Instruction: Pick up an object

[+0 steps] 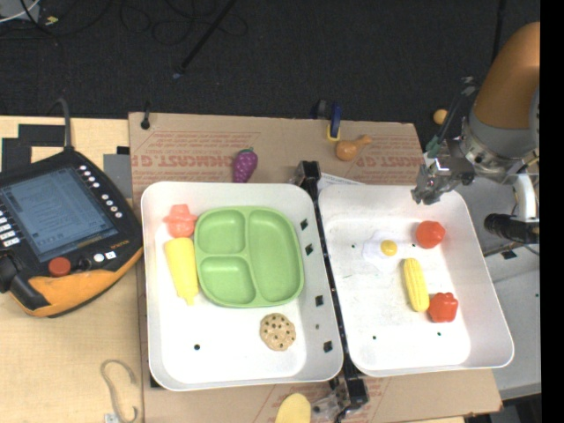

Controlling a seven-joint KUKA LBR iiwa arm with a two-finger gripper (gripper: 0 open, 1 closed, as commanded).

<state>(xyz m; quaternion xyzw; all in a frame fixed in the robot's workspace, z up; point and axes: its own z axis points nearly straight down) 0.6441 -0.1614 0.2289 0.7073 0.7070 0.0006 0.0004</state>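
We see the right bin holding a corn cob, red pepper, tomato and fried egg. The gripper hangs over its far right corner, nothing between the jaws; whether they are parted we cannot tell.

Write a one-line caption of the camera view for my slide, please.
Gripper hovers at the right bin's far edge, above a tomato, corn and fried egg.

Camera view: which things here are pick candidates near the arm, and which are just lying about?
Candidates, right bin:
round red tomato
yellow corn cob
red plastic pepper
fried egg toy

Lying about:
green divided plate
round cookie
purple grape bunch
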